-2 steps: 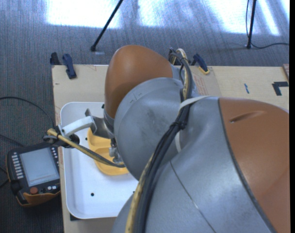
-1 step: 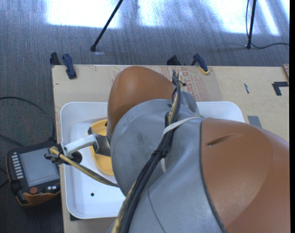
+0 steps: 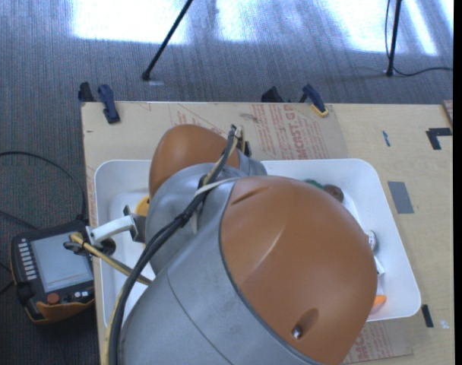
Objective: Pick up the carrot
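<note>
Looming nearest, my arm (image 3: 276, 272) blocks most of the white bin (image 3: 368, 181), and I cannot tell the gripper's state. At the bin's near right edge, an orange sliver (image 3: 377, 302) is probably the carrot; I'd confirm it first, then descend squarely over it.

Only a tiny bit of the carrot (image 3: 378, 301) can be seen. It is a small bright orange piece that peeks out from under the big round orange and grey arm (image 3: 292, 265). It sits in the white bin (image 3: 398, 280) on the right, down near the bin's front right corner, close to the rim. The arm covers the rest of it, so its full shape and which way it points cannot be told.
</note>
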Available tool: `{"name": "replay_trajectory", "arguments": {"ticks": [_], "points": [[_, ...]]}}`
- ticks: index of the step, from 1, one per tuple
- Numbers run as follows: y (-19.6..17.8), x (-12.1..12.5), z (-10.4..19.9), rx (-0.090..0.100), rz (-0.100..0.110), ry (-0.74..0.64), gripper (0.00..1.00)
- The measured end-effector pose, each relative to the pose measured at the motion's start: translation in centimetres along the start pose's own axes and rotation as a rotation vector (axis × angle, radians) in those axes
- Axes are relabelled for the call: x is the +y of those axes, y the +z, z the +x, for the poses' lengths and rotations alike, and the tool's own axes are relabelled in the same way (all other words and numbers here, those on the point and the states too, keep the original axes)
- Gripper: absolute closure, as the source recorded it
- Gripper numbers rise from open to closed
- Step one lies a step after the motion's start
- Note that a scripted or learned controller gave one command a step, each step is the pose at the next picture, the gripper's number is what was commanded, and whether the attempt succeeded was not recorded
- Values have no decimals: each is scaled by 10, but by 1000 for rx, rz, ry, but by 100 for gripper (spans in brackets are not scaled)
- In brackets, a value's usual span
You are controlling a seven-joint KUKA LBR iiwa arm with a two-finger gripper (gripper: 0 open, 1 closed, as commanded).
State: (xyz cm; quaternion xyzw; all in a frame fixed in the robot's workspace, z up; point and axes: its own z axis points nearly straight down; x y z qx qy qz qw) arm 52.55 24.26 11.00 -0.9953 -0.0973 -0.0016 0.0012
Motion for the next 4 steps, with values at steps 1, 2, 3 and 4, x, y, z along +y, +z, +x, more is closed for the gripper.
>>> {"name": "replay_trajectory", "arguments": {"ticks": [1,2,3,4], "points": [[23,7,39,-7,0,-2,100],[14,10,39,-12,2,4,100],[22,-1,-14,-4,-5,-2,100],[-19,-7,-35,-8,0,-1,100]]}}
